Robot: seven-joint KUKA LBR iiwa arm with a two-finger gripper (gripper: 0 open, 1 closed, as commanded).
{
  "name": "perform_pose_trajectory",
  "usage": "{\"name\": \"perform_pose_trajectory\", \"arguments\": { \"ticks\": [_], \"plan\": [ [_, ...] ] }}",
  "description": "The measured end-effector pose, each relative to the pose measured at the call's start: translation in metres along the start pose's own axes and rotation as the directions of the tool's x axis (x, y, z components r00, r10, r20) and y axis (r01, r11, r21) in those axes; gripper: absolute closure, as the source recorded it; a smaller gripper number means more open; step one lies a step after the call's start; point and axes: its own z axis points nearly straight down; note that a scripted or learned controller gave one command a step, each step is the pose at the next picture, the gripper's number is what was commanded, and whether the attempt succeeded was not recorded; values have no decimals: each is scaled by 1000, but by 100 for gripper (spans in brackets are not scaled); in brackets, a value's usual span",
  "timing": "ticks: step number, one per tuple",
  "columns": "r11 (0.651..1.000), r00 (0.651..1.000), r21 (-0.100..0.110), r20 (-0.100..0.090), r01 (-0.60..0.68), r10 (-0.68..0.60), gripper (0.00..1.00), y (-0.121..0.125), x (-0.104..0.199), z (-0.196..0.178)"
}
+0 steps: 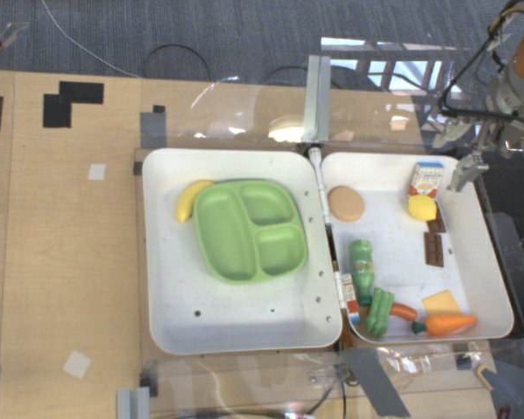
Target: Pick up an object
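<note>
Two shallow white plastic bins side by side on the wooden bench. Left bin (170,321) has a green plastic divided tray (249,230) w/ three compartments, and a yellow toy banana (190,199) poking out from under its upper-left edge, touching it.

Right bin (498,308) is where most of the stuff is. Top area: a round tan cookie-looking disc (346,203) near the divider, a small white carton w/ red and blue print (427,179) toward the far right, and a yellow toy lemon (423,208) just below the carton, touching it. A dark brown chocolate-bar piece (433,244) sits below the lemon. Mid bin there's a green plastic bottle (361,264) lying roughly lengthwise, a green toy veg (378,312) below it, an orange toy carrot (450,325) at the bottom right and a yellow cheese wedge (442,303) right above the carrot.

The arm's gripper (465,171) is at the upper-right corner of the right bin, just beside the carton, nothing pinched in it afaict. Whether it's spread or pressed together, can't tell from this angle tbh.
</note>
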Motion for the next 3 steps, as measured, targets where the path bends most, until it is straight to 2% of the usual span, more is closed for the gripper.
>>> {"name": "perform_pose_trajectory", "arguments": {
  "ticks": [1,2,3],
  "plan": [
    [997,997,2,6,72,-72,0,-9,9,158],
    [997,997,-3,1,-80,80,0,71,40,160],
    [1000,1000,-1,5,-13,13,0,112,89,157]
  ]
}}
